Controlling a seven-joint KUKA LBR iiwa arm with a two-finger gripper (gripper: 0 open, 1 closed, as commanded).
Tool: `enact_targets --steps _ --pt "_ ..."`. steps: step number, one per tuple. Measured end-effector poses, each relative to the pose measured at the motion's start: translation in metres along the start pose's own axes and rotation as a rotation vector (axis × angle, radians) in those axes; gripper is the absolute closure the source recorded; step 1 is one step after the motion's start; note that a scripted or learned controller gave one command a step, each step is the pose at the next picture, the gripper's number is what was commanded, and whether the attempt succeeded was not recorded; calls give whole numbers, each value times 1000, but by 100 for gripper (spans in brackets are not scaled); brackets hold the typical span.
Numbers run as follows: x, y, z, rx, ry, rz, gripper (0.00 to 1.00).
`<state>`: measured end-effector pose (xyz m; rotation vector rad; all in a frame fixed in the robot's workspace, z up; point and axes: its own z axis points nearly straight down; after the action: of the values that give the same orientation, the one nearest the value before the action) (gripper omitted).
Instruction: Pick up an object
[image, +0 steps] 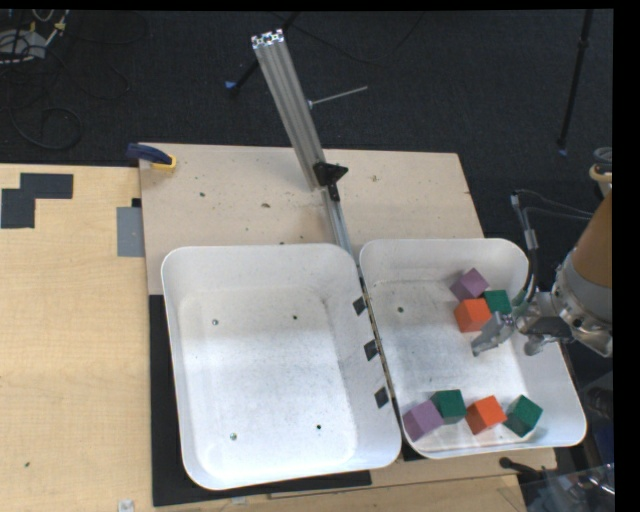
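Several small cubes lie in the right bin (440, 262). Near its far right corner a purple cube (467, 284), a green cube (497, 300) and an orange cube (472, 316) are clustered together. Along the front edge sit a purple cube (422, 418), a green cube (450, 404), an orange cube (486, 413) and another green cube (523, 415). My gripper (513, 340) hangs over the right side of this bin, just right of and in front of the orange cube of the far cluster. Its fingers are spread open, with only white bin floor between them.
The left bin (260, 270) lies beside the right one, with a divider edge carrying black clips (368, 348) between them. A slanted aluminium rail (295, 110) rises behind the bins. The arm (592, 275) enters from the right edge.
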<state>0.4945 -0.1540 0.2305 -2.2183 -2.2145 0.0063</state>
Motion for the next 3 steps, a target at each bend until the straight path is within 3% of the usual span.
enact_targets --steps 2,3 --pt "4 0 110 1 1 1 0" --pt "2 1 97 -3 -1 11 100"
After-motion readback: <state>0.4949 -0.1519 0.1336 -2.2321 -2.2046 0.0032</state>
